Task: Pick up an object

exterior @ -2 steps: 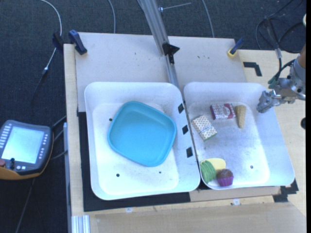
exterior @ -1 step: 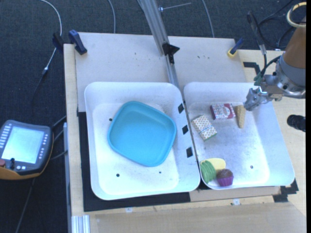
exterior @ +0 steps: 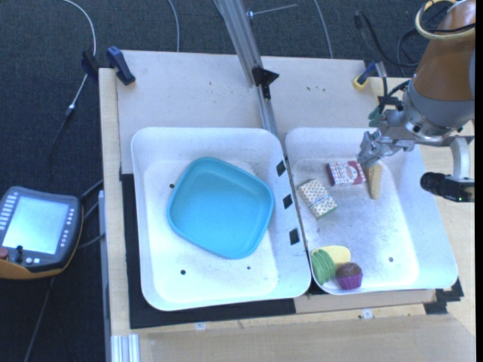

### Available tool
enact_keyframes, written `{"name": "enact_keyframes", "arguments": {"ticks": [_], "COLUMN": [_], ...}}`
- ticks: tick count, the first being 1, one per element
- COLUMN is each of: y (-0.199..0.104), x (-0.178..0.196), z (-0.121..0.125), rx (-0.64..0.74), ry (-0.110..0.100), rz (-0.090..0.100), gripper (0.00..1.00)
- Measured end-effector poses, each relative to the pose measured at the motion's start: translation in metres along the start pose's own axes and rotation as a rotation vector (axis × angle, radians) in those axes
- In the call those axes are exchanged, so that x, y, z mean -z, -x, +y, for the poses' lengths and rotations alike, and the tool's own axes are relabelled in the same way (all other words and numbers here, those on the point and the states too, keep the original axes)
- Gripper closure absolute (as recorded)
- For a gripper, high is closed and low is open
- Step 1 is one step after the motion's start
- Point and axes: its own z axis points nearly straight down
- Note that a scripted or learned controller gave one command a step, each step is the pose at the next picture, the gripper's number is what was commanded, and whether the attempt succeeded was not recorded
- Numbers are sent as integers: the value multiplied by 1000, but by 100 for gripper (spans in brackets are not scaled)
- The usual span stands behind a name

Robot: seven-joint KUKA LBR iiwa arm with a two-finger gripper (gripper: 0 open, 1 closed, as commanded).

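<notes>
My gripper (exterior: pixel 370 155) hangs over the far side of the right bin (exterior: pixel 423 274), just above and between a small red and white packet (exterior: pixel 346 173) and a tan wedge-shaped piece (exterior: pixel 374 181). A patterned beige box (exterior: pixel 317 197) lies left of centre in that bin. At the near left corner sit a green and yellow toy vegetable (exterior: pixel 327 261) and a purple round piece (exterior: pixel 349 276). Nothing shows between the gripper's tips.
The left bin (exterior: pixel 151 277) holds a light blue square plate (exterior: pixel 220 207). A grey metal pole (exterior: pixel 241 36) slants down to the gap between the bins. A teach pendant (exterior: pixel 34 228) lies on the floor at left. Cables run behind the bench.
</notes>
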Motion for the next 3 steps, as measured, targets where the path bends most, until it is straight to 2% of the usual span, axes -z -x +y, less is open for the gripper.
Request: {"name": "enact_keyframes", "arguments": {"ticks": [2, 3], "y": [-96, -140], "x": [-10, -8], "z": [9, 4], "rx": [0, 0], "ry": [-1, -1], "rz": [0, 0], "gripper": [100, 100]}}
